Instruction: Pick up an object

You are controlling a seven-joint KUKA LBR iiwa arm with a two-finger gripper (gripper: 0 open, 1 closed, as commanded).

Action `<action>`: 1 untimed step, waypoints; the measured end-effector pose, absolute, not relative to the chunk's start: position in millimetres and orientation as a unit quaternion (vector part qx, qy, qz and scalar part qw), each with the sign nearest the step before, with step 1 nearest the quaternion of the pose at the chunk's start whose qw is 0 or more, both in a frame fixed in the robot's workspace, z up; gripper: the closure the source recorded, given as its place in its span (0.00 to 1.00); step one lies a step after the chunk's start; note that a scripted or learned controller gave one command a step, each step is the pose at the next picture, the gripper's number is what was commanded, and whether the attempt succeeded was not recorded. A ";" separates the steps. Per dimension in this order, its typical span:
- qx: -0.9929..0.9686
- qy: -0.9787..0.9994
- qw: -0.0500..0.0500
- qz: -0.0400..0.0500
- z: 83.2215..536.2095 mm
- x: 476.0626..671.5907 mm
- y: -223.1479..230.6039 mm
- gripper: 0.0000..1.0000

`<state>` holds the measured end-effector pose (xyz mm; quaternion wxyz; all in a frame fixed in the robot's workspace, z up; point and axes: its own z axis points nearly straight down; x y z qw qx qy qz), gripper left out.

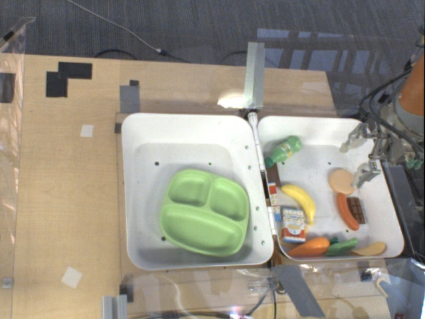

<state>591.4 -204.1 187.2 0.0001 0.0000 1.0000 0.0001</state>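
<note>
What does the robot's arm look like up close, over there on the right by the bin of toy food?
At the right edge a patch of the arm's orange band shows, with grey casing beneath it. Black cables loop down beside it toward the wrist. The gripper is pale silvery metal, made of small angular parts, with two short prongs forming its jaws. No lettering or markings can be made out on it.
</note>
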 end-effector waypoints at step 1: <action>-0.035 0.999 0.003 0.000 96.7 568.4 -205.1 0.00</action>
